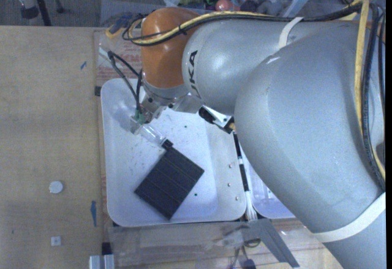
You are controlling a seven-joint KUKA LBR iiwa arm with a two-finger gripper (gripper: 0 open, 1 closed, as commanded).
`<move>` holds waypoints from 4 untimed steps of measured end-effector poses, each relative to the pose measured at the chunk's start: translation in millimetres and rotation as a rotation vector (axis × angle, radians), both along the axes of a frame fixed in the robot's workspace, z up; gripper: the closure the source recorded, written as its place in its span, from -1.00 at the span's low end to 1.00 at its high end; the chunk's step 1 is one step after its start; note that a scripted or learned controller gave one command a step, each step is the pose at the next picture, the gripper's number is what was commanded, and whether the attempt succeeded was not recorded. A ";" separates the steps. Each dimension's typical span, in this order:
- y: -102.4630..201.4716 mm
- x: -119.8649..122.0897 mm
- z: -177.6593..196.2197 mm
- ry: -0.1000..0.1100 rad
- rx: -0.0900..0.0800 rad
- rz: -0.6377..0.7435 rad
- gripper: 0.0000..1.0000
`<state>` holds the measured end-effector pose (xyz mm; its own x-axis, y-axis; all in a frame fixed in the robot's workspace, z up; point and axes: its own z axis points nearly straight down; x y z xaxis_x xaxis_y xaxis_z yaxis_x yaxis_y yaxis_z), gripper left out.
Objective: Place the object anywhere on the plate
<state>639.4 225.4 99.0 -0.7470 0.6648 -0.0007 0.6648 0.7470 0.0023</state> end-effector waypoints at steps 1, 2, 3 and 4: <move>-5.1 20.6 -9.8 -0.009 0.002 0.129 1.00; 1.2 5.3 -9.1 -0.007 0.000 0.603 1.00; 1.7 6.9 2.7 -0.013 0.003 0.599 1.00; 0.4 15.7 91.7 -0.009 -0.001 1.050 1.00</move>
